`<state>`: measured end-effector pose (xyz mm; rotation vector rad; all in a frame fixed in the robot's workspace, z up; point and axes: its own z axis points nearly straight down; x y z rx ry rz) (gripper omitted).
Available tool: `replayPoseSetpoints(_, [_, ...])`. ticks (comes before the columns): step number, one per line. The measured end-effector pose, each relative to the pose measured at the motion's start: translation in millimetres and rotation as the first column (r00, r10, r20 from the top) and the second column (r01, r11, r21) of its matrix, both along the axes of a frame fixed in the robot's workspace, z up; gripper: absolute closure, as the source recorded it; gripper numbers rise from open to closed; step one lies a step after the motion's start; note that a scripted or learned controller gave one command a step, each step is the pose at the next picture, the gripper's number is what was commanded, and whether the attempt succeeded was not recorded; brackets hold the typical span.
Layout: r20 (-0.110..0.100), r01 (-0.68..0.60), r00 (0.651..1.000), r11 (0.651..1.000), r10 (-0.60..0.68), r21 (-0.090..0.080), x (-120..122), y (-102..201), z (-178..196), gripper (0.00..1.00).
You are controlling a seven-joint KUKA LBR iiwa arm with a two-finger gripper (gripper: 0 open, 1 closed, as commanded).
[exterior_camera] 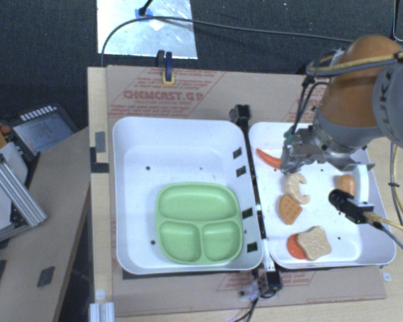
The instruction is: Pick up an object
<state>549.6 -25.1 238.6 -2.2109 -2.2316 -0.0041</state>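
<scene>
- toast-shaped slice lies nearest, at the near edge of the right bin, resting partly on a red disc. a gripper closing there could take both or pinch only the upper one.
- just beyond it sits a round waffle-like piece, and touching or nearly touching that on its far side is a pale curved piece, cream-coloured, small, bent like a cashew.
- the gripper hangs over the far-left part of the right bin, just above the pale curved piece, with a red chilli just to its left. the pale piece looks like the likeliest target.
- whether the gripper is open or closed cannot be told from this angle.
- risks, as i judge them:
  - the curved, smooth piece may squirt sideways under a pinch.
  - a descent slightly to the left would land on the chilli or between the two, closing on nothing.
  - the waffle-like piece close by could be nudged or dragged along.
- an orange rounded piece lies well to the right.
- the left bin holds a green divided plate, well apart from the action.
</scene>
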Motion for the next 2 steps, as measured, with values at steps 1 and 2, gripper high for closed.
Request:
replayPoseSetpoints(1, [0.001,-0.002,1.000,1.000,0.002,0.001,10.4,61.0,3.3,1.00])
replayPoseSetpoints(2, [0.001,-0.001,1.000,1.000,0.001,0.001,22.2,112.0,4.9,1.00])
